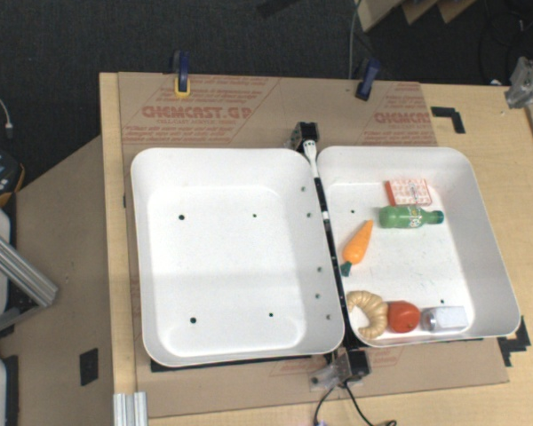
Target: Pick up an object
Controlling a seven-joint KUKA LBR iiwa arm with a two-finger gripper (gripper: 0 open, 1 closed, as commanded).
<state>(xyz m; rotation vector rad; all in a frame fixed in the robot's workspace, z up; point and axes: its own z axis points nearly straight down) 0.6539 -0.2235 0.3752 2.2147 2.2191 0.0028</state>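
The right white bin (480, 238) holds several small objects. A red-and-white packet (407, 192) lies near its far side, with a green bottle (410, 217) on its side just in front of it. An orange carrot (358, 242) lies tilted close to the bin's left wall. Along the near edge sit a beige curled pastry (369, 312), a red round object (403, 316) touching it, and a small clear bottle with a grey cap (446, 319).
The left white bin (160, 238) stands beside the right one, joined along a black divider strip (324, 229). Both rest on a cardboard sheet (249, 105) held by blue clamps (181, 67). A grey metal part (524, 82) juts in at the upper right edge.
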